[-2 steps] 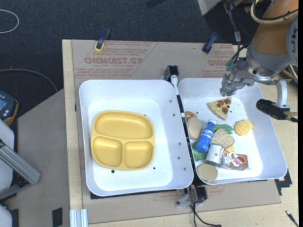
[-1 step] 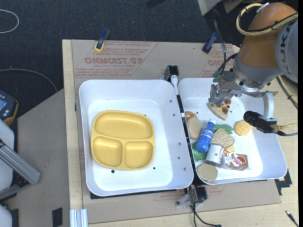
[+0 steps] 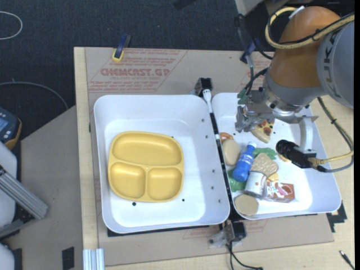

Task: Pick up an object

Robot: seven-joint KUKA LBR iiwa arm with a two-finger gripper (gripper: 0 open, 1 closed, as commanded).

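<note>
Camera view: gripper point(image 3: 251, 121) hangs low over the right bin point(image 3: 329, 187), above the pizza slice point(image 3: 262, 130); finger state cannot be told. Risk: crowded blue bottle point(image 3: 244, 162), can point(image 3: 256, 183) and cracker point(image 3: 264, 163) may deflect a grasp.

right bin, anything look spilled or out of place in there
Nothing spilled. The shallow white right bin holds a loose heap: a blue plastic bottle and a small silver can lie tipped over among toy foods. The yellow divided plate lies flat in the left bin.
</note>
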